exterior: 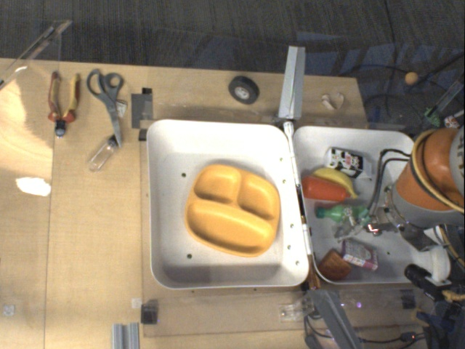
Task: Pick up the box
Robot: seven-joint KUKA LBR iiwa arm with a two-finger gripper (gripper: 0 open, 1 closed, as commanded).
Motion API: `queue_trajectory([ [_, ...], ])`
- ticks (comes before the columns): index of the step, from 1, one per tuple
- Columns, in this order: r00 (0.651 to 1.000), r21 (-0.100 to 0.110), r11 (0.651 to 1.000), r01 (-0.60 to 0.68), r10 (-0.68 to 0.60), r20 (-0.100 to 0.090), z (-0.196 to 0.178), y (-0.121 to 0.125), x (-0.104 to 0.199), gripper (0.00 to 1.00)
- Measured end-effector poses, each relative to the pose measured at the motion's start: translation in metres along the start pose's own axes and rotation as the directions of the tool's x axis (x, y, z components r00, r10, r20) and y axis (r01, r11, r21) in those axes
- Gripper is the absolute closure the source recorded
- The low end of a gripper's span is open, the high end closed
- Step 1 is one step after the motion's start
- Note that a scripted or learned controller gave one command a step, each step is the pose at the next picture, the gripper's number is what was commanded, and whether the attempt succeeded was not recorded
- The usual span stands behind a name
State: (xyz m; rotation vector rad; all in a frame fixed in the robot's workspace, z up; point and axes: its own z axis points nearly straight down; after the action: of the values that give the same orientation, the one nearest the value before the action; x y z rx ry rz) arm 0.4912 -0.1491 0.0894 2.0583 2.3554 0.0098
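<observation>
A small white box [344,160] with dark and red print lies at the back of the right bin [392,138], just behind a yellow banana [336,177]. My gripper [356,225] reaches in from the right and sits low over the middle of that bin, by a green bottle-like item [336,213]. The box lies clear of the gripper, well behind it. Above the wrist, the arm's orange band [436,167] covers the bin's right side.
Also in the right bin are a red-orange vegetable [325,188], a pinkish packet [360,255] and a brown item [334,266] at the front. The left bin [166,195] holds a large yellow loaf-shaped object [234,208]. Scissors [109,97], pliers [62,100] and a tape roll [244,89] lie on the bench.
</observation>
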Motion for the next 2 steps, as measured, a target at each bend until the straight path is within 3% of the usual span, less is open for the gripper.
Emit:
queue_trajectory([
  [1, 0.935, -0.002, 0.935, -0.355, 0.355, -0.002, 0.0, 0.042, 0.038, 0.0],
  [2, 0.981, 0.008, 0.98, -0.196, 0.196, -0.002, -0.107, 0.0, 0.005, 0.0],
])
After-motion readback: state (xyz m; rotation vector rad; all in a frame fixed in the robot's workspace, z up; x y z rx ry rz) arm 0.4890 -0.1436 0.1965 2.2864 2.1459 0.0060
